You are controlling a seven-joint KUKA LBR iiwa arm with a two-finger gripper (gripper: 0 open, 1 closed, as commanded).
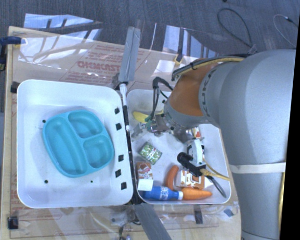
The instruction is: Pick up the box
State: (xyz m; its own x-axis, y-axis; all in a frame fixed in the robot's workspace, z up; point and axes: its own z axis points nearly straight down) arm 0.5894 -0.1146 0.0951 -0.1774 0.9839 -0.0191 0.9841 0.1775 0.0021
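A small green patterned box (150,152) lies tilted in the middle of the right bin (223,173). A small white box (145,184) lies near that bin's front left corner, beside a red and white can (143,169). My gripper (153,124) is low in the back left part of the right bin, just behind the green box and next to a yellow item (140,116). The arm's grey body and orange band (186,96) cover the back of this bin.
The left bin (25,179) holds a blue divided plate (78,142). Along the right bin's front lie a blue bottle (163,194), an orange carrot (195,194) and an orange sausage (172,175). A divider wall (125,156) separates the bins.
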